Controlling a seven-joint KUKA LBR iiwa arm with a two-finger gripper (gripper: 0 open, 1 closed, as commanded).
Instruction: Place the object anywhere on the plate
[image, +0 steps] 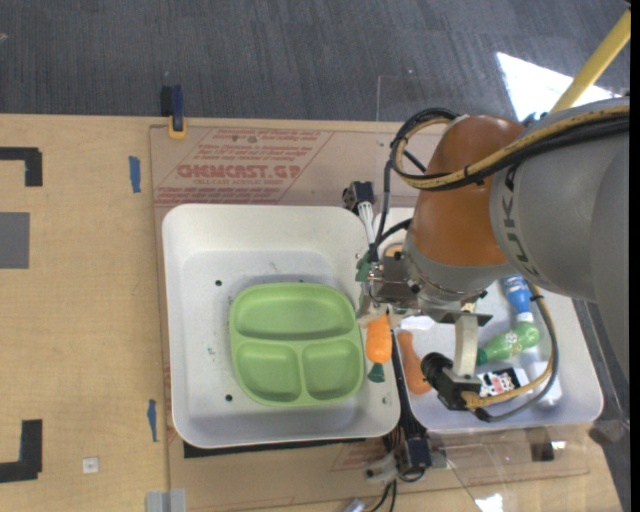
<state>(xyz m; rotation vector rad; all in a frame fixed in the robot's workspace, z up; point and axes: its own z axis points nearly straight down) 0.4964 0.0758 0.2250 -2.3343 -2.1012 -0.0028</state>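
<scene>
1. Hanging just below the arm's wrist, a small orange carrot-shaped toy (378, 341) with a green tip sits at the seam between the two bins, over the right rim of the left bin (190, 300).
2. The gripper (385, 312) is directly above that orange toy, and the wrist hides most of it; whether it is parted, closed or clamped on the toy cannot be told from this slanted view.
3. The green plate (296, 343) lies flat in the left bin, just to the left of the toy and apart from it; it is a smooth, matte plastic tray with rounded corners and three compartments, one long one at the far side and two smaller ones at the near side.
4. Both bins are shallow, white and glossy, with rounded rims.
5. The right bin (585, 390) holds a green bottle-like item (510, 345), a blue-and-white item (517, 296) and a second orange piece (412, 372), partly covered by the arm.
6. The arm (560, 190) is grey with a rounded orange band, trailed by black and yellow cables.
7. The bench is tan cardboard-like board.
</scene>
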